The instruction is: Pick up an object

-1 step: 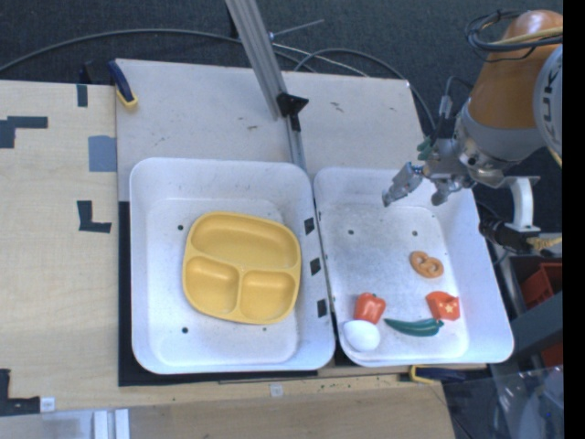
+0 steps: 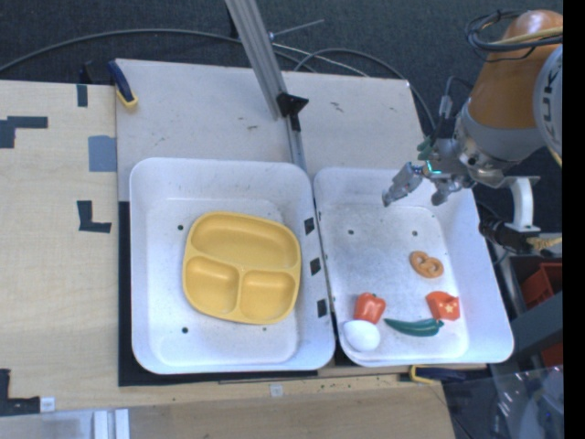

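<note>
Two white bins side by side on the bench; left bin (image 2: 146, 245) has a yellow divided plate (image 2: 242, 268) sitting roughly centre, three compartments, nothing in them. Right bin (image 2: 338, 199) carries all the small items, clustered at its near end: pretzel-shaped brown piece (image 2: 426, 263) lying flat, well apart from the rest; red pepper (image 2: 369, 307) just above and touching or nearly touching a white egg (image 2: 360, 336) in the near-left corner; green chili (image 2: 416, 326) lying lengthwise between egg and a second red piece (image 2: 444, 305), its tip right under that piece. Gripper (image 2: 422, 188) is over the far end of the right bin, near the bin's far-right rim, hanging off the grey wrist with the orange band above it. Fingers (image 2: 400, 188) are spread apart, jaws clearly open, with only bare bin floor visible between them, nothing gripped. No contact with any item: the nearest is the pretzel piece, well apart toward the near side. Can't tell from this angle whether the fingertips touch the bin floor or sit above it. Grey post (image 2: 259, 48) runs diagonally above the bins' shared edge.
</note>
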Tool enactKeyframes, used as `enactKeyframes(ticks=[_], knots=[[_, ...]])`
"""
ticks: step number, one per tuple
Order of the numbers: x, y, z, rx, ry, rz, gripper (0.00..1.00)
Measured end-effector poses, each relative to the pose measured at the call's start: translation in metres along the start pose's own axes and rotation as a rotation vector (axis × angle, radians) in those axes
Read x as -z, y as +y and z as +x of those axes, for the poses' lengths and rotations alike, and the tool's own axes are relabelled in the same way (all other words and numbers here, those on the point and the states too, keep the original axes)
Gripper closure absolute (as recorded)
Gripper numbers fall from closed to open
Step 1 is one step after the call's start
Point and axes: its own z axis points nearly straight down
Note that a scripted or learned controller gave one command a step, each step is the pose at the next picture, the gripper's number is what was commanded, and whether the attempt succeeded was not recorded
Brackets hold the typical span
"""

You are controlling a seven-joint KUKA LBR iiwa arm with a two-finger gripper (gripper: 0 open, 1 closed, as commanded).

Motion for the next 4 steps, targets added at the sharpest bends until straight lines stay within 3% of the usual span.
enactKeyframes(ticks=[3, 4], knots=[[-0.14, -0.001, -0.01, -0.001, -0.001, 0.005, 0.0], [-0.127, 0.0, -0.009, 0.001, 0.0, 0.002, 1.0]])
